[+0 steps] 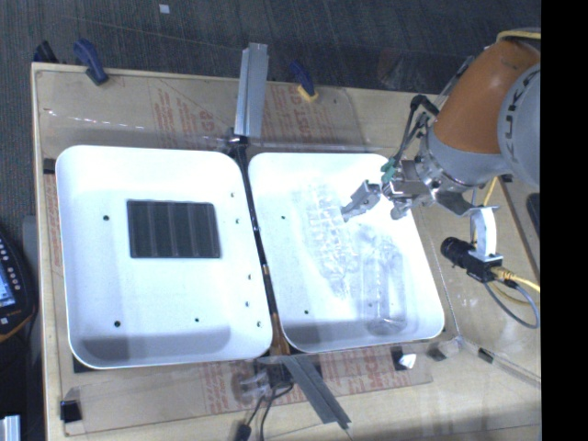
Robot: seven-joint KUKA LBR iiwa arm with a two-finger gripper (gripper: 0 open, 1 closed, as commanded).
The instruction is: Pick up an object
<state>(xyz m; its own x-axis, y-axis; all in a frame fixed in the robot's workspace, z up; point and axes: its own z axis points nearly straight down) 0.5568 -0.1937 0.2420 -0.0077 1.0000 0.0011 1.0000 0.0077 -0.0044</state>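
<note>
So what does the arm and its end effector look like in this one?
The arm is grey with a broad, rounded orange band above the wrist. Thin dark cables loop down its left side toward the end effector, a small grey metal assembly with a bit of green near its base.

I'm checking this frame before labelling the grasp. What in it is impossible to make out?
- Clear objects in the right bin: transparent on white in the camera view, so kind and count are unreadable.
- Gripper: too small and blurred to judge its fingers or any grasp.
- Arm: cut off by the right edge.
- Dark rectangle in the left bin: object or grille, unclear.
</note>
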